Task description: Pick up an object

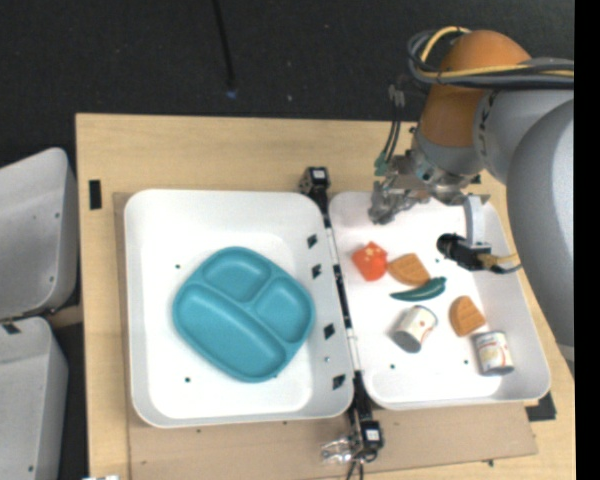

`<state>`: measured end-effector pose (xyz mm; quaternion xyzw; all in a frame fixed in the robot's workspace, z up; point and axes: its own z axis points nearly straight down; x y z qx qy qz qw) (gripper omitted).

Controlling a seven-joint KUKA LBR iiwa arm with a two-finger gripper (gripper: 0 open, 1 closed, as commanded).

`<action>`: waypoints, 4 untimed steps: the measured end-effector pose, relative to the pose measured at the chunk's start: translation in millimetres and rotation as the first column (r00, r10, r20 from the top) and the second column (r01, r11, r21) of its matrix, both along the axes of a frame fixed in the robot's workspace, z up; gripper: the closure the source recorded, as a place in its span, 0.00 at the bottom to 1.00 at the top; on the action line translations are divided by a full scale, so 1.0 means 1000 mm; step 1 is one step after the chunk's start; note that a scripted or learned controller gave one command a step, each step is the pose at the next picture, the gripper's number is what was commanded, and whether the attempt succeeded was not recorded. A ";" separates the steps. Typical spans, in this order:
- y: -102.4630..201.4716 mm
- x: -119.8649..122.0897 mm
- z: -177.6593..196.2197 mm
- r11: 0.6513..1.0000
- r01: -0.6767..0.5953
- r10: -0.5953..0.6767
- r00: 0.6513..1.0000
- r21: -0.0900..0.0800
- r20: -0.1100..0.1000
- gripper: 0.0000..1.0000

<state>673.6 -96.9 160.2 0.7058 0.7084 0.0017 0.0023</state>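
The gripper (388, 206) hangs over the far corner of the right bin (520, 383) — whether it is open or closed, I cannot tell, and nothing shows in its grasp. Just below lies a red pepper (371, 260), with an orange piece (409, 268) and a green pod (420, 290) beside it. Nearer sit a small cup (413, 328) and a can (491, 352). The left bin (145, 388) holds a blue tray (242, 313).
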 end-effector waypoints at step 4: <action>0.151 -0.053 0.062 1.000 -0.002 0.002 1.000 0.002 -0.007 1.00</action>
